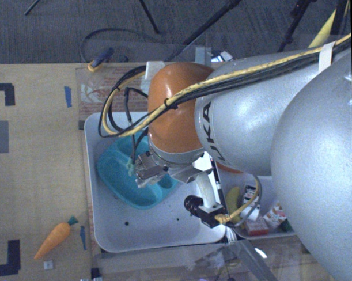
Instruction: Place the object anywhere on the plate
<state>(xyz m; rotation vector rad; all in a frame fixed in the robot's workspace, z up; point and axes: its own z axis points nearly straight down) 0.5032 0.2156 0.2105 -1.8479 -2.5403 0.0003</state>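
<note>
Blue plate (116, 173) lies in the left white bin (104, 229), towards its far-left part. Gripper (143, 173) sits directly over the plate's right portion; finger state cannot be told, and no object is visible between them. An orange carrot (52, 239) lies on the bench (38, 165), left of the bin, near corner.

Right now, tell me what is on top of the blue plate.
The tool hangs over the blue plate in the white bin. The plate's left part is bare; the arm covers its right side.
</note>
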